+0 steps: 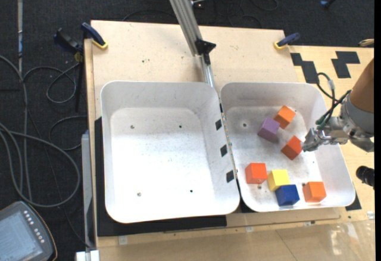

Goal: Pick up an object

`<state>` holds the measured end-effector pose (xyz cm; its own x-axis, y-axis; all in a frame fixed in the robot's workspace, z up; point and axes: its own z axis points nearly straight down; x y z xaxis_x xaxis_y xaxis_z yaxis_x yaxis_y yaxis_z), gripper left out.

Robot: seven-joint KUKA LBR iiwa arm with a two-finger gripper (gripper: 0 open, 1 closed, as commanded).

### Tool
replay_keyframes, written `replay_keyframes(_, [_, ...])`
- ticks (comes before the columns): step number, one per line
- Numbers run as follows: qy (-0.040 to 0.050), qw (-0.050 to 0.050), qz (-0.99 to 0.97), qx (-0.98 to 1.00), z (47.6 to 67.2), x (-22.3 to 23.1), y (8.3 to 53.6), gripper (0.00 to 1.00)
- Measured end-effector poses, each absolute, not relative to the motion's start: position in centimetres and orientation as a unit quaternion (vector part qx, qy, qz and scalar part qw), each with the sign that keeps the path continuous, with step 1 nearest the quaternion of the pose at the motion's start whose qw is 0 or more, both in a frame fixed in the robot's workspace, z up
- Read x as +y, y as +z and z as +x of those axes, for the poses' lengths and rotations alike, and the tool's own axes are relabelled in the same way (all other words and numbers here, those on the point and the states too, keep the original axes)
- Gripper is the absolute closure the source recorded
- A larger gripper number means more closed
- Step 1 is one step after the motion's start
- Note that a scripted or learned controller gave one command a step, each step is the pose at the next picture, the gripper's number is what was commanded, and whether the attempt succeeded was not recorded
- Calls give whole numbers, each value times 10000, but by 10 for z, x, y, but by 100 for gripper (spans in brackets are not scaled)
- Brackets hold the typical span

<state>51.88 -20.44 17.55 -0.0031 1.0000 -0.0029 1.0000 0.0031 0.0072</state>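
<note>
Pick not yet made: claw (311,142), finger spread indiscernible, low at right of frame just beside red-orange cube (292,148) resting in right bin (337,161); lift outstanding.

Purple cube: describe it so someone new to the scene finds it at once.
Look in the right-hand shallow white bin, the one that the grey arm's gripper reaches into. In its upper middle sits the small purple cube, tilted, just below and left of an orange cube. It is the sole purple block there; its neighbours are orange, red-orange, yellow or blue.
</note>
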Motion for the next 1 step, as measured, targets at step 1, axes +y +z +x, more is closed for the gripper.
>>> replay_keyframes(1, [14,40,7058,7084,521,-205,229,100])
